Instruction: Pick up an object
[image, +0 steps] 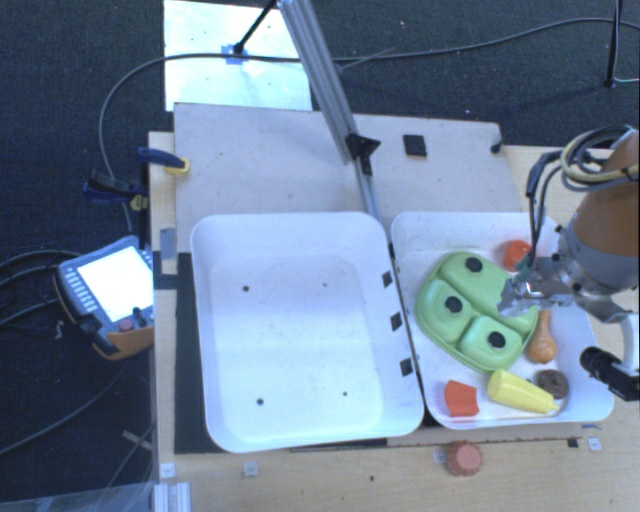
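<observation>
Near the lower right: orange block, yellow piece, brown disc, all loose in the right bin. Further up, gripper low over the green tray, likely chosen as target; finger spread impossible to tell. Left bin beyond.

Green lobed toy lies flat in right bin.

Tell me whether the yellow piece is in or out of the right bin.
In. The yellow piece lies inside the right bin, near its front rim.
</observation>
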